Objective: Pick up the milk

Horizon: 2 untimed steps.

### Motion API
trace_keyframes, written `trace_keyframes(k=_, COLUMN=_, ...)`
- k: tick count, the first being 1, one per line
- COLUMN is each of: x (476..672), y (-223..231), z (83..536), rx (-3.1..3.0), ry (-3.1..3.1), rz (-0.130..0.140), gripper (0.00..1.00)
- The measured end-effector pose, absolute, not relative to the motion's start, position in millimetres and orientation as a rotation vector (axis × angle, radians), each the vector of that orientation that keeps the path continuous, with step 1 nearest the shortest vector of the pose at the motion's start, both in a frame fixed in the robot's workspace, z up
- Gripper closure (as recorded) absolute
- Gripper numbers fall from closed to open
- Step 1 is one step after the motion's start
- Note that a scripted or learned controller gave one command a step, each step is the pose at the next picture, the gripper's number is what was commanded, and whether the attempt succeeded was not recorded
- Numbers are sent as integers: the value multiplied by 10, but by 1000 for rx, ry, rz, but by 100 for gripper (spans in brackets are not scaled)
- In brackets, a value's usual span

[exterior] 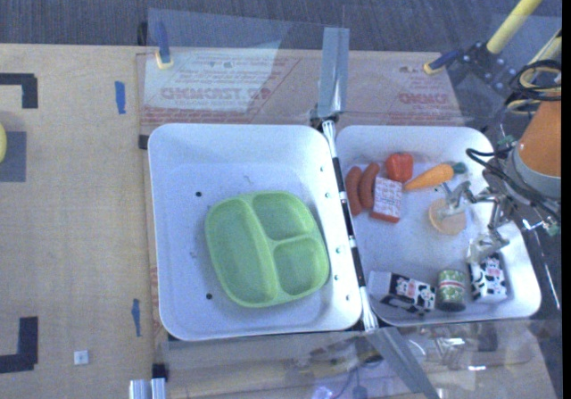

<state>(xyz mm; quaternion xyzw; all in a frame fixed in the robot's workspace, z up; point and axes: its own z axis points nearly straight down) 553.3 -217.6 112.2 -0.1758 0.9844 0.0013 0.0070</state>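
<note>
Two white bins sit side by side on the bench. The left bin (178, 165) holds a green divided plate (268, 247) lying flat near its centre.

The right bin (419, 137) holds the remaining items. At about 10 o'clock in that bin lie two red sausages (361, 187), with a red-and-white box (388, 198) touching them on the right and a small red block (399, 165) just above it. A carrot (430, 177) lies at 12 o'clock, its tip toward 9 o'clock. A pale round disc (448, 219) rests near the bin's centre.

Along the bin's near edge, from 7 to 5 o'clock, are the milk (402, 291), a small green can (451, 288) and a cow-patterned cup (489, 278). The milk is a black-and-white cow-patterned carton lying on its side, its long axis running roughly 9 to 3 o'clock, with a slight tilt down toward 3. Which end is the top cannot be told. The can stands just beside its right end.

The gripper (482, 220) hangs over the right half of this bin, above the disc and the cup, well apart from the milk. Its metal fingers (459, 201) appear spread, with nothing between them.
</note>
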Motion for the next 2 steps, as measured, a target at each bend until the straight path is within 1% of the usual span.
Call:
trace_keyframes(k=1, x=5028, y=-2145, z=1043, rx=-505, ry=3074, rz=1, gripper=0)
trace_keyframes(k=2, x=5019, y=-2146, z=1123, rx=-510, ry=3077, rz=-4, gripper=100)
